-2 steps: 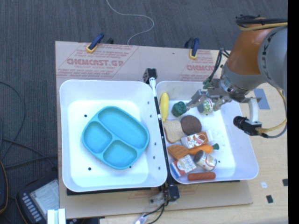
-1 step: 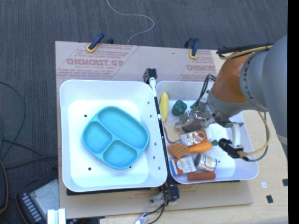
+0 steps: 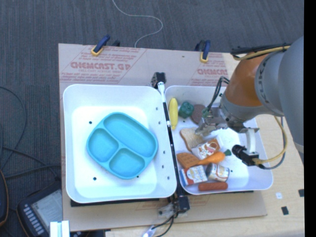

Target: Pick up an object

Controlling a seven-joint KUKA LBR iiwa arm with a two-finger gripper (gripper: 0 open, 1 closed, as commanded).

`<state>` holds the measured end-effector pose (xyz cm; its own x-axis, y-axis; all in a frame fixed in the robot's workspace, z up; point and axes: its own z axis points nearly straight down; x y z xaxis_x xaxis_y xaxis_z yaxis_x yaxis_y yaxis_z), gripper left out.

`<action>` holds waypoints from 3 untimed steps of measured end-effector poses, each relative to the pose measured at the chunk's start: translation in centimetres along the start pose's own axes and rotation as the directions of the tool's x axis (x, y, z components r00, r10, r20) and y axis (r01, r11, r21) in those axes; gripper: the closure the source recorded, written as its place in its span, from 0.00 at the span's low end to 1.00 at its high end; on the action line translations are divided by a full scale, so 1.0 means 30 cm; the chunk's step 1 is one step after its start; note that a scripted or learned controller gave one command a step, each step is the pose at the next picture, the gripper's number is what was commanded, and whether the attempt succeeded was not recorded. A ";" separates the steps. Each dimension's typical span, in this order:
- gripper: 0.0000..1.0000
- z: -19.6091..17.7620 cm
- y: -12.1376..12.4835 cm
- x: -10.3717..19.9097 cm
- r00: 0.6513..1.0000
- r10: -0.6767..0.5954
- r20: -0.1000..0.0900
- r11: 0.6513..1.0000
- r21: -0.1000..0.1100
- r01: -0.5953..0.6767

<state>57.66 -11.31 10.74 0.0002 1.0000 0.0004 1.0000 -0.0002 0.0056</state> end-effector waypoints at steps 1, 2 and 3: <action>0.00 0.001 0.000 0.001 1.000 0.000 0.000 1.000 0.000 0.000; 0.00 0.055 -0.111 0.036 1.000 0.002 0.005 1.000 -0.014 -0.002; 1.00 0.015 -0.106 0.034 1.000 0.003 0.006 1.000 -0.017 -0.002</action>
<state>54.49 -10.29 10.27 0.0027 1.0000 -0.0053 0.9997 -0.0026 0.0222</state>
